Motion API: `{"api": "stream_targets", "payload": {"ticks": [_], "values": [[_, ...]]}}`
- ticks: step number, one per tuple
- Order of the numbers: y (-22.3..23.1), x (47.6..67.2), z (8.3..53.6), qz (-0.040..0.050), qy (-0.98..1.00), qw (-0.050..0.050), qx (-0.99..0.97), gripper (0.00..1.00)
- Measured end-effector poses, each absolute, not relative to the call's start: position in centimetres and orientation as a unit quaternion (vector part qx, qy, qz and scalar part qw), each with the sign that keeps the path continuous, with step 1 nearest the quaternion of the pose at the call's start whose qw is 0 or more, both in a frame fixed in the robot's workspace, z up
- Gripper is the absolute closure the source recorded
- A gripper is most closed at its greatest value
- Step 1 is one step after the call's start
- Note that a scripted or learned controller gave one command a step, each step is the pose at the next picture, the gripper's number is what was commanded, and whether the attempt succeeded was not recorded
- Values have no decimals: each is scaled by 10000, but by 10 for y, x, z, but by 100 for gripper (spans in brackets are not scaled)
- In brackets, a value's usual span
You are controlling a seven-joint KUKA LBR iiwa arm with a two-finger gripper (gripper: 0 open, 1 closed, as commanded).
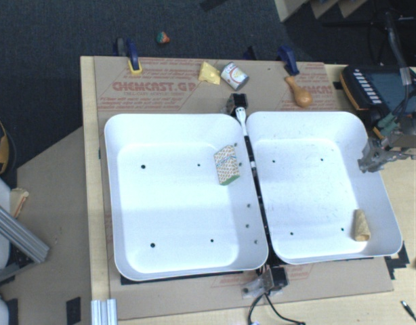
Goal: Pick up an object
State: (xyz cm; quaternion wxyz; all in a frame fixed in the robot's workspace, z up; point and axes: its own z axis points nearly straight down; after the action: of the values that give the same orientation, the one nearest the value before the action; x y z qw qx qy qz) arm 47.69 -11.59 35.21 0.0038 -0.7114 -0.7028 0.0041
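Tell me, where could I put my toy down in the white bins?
Left bin: roomy everywhere left of and below the patterned box by the divider. Right bin: roomy apart from the tan piece in its near right corner. Crowded: the cardboard behind the bins.

"CHEMCAST G P" is printed in red on the worktop (160, 87) sheet, above the left bin; it is repeated, partly legible, at right.

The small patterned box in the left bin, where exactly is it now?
The small patterned box lies in the left bin, in its upper right part, close to the divider between the two bins.
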Motion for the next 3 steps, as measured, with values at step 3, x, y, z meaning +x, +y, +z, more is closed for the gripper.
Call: {"api": "stream_targets", "payload": {"ticks": [3], "values": [[46,486,385,-37,-7109,-17,-7033,100]]}}
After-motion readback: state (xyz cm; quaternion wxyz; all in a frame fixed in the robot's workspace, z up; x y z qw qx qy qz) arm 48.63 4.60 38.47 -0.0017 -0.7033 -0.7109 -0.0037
